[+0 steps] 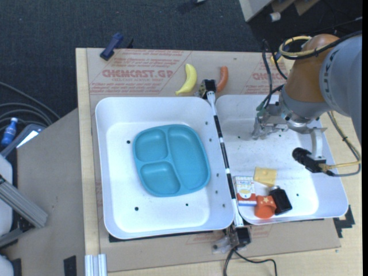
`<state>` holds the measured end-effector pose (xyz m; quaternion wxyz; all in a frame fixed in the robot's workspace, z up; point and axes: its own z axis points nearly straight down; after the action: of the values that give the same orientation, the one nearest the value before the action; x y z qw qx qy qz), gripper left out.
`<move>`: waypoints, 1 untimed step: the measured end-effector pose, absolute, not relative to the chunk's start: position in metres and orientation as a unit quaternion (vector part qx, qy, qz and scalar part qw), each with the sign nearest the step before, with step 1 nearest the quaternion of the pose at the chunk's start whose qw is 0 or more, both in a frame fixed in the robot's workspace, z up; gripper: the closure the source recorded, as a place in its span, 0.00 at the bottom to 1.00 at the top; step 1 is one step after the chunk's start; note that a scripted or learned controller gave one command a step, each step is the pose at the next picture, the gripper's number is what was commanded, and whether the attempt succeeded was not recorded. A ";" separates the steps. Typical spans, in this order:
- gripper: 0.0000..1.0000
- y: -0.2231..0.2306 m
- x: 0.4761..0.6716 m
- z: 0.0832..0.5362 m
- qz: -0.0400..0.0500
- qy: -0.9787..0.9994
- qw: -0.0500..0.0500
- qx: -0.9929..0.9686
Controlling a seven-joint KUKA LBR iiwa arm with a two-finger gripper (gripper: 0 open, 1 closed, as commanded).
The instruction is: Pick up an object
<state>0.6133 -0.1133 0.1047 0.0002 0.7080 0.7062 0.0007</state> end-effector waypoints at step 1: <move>0.00 -0.113 0.613 0.105 0.001 0.706 0.000 0.708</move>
<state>0.6132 -0.1133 0.1046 0.0001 0.7080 0.7062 0.0006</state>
